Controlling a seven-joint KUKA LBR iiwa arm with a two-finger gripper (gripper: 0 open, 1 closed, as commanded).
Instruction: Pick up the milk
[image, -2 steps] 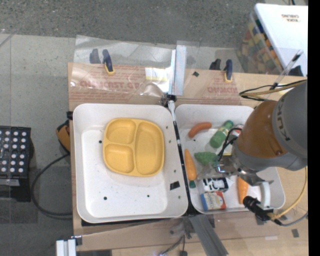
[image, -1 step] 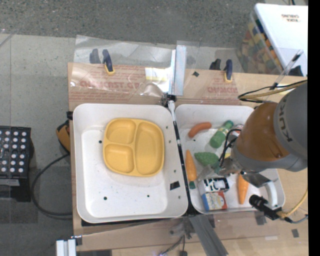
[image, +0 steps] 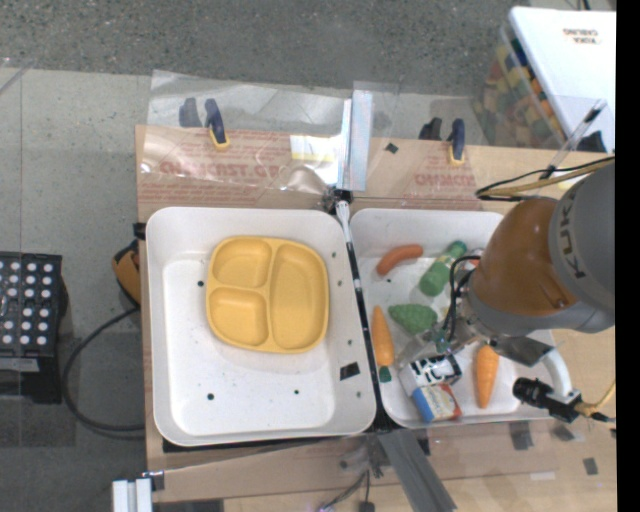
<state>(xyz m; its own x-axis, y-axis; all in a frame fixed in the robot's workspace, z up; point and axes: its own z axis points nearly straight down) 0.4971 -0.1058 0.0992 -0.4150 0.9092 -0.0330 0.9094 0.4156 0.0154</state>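
The milk (image: 436, 398), a small carton with a white top and a blue and red body, lies near the front edge of the right bin (image: 372, 228). My gripper (image: 440, 352) reaches down from the grey arm with its orange band (image: 520, 265). It sits right over the carton's white end, touching it or just above it. The arm hides most of the gripper.
The right bin also holds a red sausage (image: 400, 257), a green bottle-shaped item (image: 440, 272), a green leafy piece (image: 413, 317) and two carrots (image: 383, 338) (image: 485, 375) on either side of the milk. A yellow divided plate (image: 268, 293) lies in the left bin (image: 180, 400).
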